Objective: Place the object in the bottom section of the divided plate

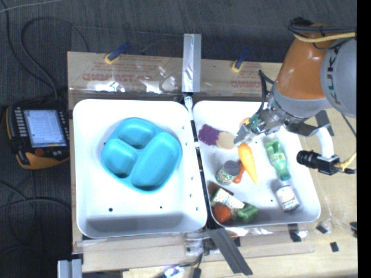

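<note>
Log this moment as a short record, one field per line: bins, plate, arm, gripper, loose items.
bins: left bin and right bin, white, side by side
plate: blue divided plate in the left bin, three sections, nothing lying in them
arm: reaches in from the right, orange band above the wrist
gripper: gripper low over the upper part of the right bin, just above the carrot; jaws state unclear
loose items: all in the right bin: orange carrot, purple object, green bottle, small jar
</note>
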